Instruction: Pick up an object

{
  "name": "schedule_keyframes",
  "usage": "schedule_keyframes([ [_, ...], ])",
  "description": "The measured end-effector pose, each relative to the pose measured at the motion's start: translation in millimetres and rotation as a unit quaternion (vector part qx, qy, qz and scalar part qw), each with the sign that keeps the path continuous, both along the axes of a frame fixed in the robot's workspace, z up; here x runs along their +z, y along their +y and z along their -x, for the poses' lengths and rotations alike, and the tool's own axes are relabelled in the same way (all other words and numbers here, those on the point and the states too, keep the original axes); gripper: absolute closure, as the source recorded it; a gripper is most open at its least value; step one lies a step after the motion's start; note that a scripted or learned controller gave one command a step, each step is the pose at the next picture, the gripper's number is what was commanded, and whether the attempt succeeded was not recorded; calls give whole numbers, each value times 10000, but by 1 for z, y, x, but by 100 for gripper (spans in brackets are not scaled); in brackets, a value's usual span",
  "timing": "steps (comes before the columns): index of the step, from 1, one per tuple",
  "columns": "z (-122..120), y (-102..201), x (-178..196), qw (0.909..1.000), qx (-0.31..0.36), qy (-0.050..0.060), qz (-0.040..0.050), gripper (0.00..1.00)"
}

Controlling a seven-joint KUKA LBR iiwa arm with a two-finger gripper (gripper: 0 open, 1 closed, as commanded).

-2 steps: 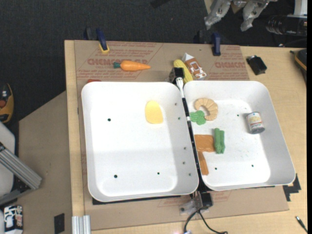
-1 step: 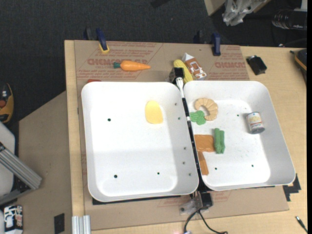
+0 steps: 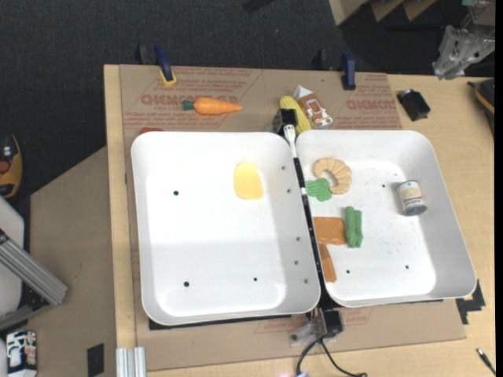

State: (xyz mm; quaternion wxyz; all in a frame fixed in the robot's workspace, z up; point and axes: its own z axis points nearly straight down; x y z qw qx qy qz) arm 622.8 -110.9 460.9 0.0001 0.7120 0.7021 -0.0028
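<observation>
The gripper (image 3: 465, 49) sits up at the far right corner, off the bins, and I cannot tell how its jaws stand; a yellow piece (image 3: 248, 181) lies alone in the left bin (image 3: 157, 289); the right bin (image 3: 440, 273) holds a small can (image 3: 410, 196), a green block (image 3: 353, 226), a ring-shaped pastry (image 3: 332, 174); a carrot (image 3: 214, 106) rests behind on the bench.

Bright, even overhead light; the left bin (image 3: 157, 234) shows mild glare, soft shadows, slight blur toward the edges.
</observation>
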Motion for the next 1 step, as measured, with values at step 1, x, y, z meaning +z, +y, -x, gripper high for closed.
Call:
schedule_keyframes([
  [1, -43, 36, 79, 9999, 87, -78, -11, 100],
])
